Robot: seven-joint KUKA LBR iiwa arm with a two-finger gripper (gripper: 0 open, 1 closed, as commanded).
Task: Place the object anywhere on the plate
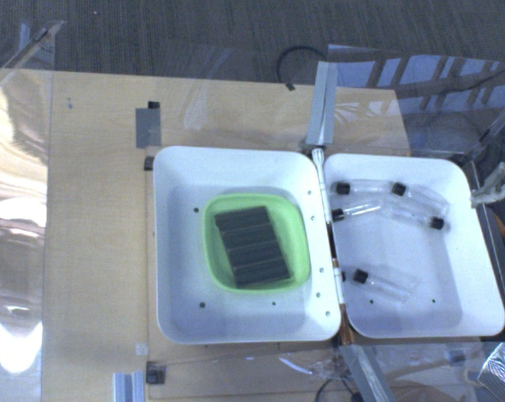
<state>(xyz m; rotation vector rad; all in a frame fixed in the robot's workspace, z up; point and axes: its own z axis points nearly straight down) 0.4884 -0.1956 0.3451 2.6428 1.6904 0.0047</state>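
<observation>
Starting with the claw: can't tell its state. Clear black-capped tubes (384, 284) lie in the right bin (480, 312), apart from the green plate (299, 254) in the left bin (172, 308). A dark ribbed block (252, 246) covers most of the plate. Likely risk: a round, slick tube slips the pinch or rolls off.

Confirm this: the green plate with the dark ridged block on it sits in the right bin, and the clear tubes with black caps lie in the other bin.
Not quite. The camera view shows the green plate, with the dark ridged block on it, in the left bin, not the right. The clear tubes with black caps lie in the other bin, the right one.
</observation>
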